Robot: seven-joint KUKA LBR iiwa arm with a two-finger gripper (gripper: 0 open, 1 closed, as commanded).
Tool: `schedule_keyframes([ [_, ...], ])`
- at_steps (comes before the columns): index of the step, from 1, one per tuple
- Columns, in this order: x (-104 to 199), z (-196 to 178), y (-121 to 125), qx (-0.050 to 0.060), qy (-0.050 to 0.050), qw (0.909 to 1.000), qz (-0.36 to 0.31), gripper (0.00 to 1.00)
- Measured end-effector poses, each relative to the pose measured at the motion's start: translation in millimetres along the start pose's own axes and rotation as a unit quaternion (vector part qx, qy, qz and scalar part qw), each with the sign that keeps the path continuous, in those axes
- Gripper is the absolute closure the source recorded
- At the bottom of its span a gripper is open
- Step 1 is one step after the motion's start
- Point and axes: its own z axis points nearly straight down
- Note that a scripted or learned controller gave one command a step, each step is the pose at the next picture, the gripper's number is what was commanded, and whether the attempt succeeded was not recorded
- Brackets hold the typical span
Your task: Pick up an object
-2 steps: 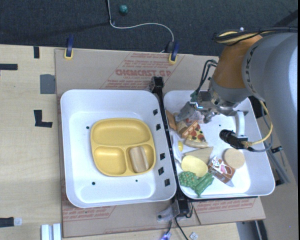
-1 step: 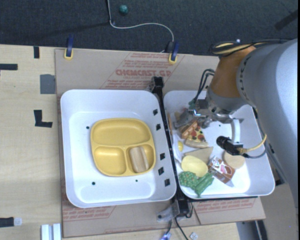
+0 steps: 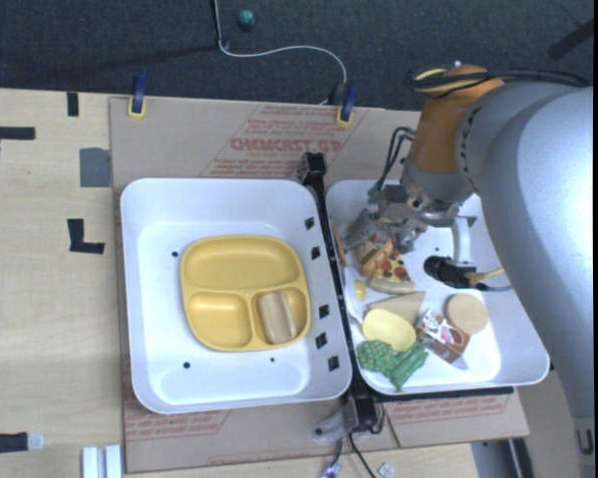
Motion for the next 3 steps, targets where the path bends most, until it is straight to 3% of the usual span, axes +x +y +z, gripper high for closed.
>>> schedule_keyframes([
  [1,-1.9,-8.6,-2.7,0.001,-0.002,1.0000,0.000,1.00],
  [2,-1.9,-8.4,-2.8,0.001,-0.002,1.0000,0.000,0.00],
  [3,-1.5,-17.9,-4.0,0.002,-0.002,1.0000,0.000,1.00],
])
